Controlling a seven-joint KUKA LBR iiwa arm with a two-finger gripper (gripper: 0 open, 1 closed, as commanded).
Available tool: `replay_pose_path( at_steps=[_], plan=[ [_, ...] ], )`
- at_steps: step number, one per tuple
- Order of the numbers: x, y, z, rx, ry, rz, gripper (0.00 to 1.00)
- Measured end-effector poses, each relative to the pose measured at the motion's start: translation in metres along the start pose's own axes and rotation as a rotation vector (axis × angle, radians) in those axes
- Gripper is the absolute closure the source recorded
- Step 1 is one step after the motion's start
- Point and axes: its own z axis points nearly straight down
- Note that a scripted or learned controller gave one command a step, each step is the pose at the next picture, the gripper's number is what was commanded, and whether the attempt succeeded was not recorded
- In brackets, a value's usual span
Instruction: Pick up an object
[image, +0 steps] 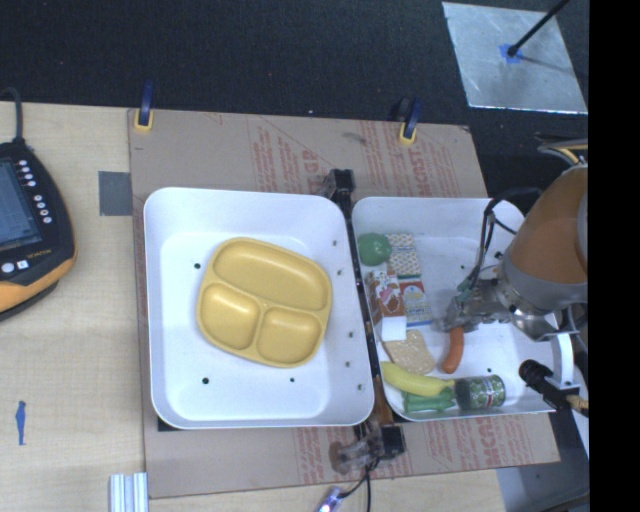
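- The hand (468, 312) sits low in the right bin (440, 212), at the right-centre of the frame, directly above the upper end of the orange sausage-shaped item (454, 350); dark linkage hides the tips, so its opening cannot be told, and nothing is visibly held.
- Candidate objects lie crowded in the lower half of that bin: the sausage-shaped item, a banana (412, 380), a green vegetable (428, 404) and a dark jar (482, 392) on its side, with a cracker-like slab (409, 352) and printed packets (400, 290) just to the left.
- Risk, judged: a closure on the rounded tip of the sausage-shaped item squeezes it out sideways; the cause is contact at the end, not the middle.
- Risk, judged: a descent nudges the jar or the banana; the jar rolls readily on its side and shifts its neighbours.
- Risk, judged: the bin's right wall stands near the wrist; a lateral correction may strike it.
- The yellow divided plate (265, 300) in the left bin (170, 300) lies well apart and is unaffected; the same holds for the pendant (30, 235) on the desk (70, 400) at the frame's left edge.
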Motion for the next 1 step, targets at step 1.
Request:
replay_pose_path(
  at_steps=[1],
  plan=[
    [0.0609, 0.0609, -0.0899, -0.003, 0.001, 0.004, 1.00]
  ],
)
